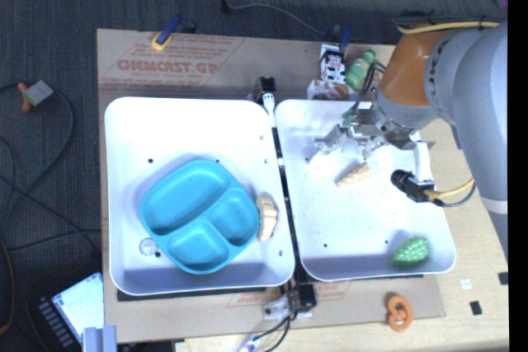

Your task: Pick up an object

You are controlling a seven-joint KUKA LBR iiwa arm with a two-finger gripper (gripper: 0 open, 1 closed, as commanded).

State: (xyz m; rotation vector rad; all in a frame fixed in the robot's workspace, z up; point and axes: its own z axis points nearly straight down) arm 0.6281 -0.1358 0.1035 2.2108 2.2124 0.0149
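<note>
The gripper [351, 136] hangs low over the upper part of the right bin [437, 255], its fingers spread apart and pinching nothing. A small tan object [354, 174] lies on the bin floor just below the gripper, and a green object [410, 251] sits near the bin's lower right corner. The left bin [132, 124] holds a blue divided tray [198, 214] with a pale object [267, 216] touching its right edge.

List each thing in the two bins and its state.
Blue divided plate: flat in left bin.
Tan piece: against the plate's right edge.
Pale cone: lying in right bin, below the gripper.
Green lump: right bin's near corner.
</note>
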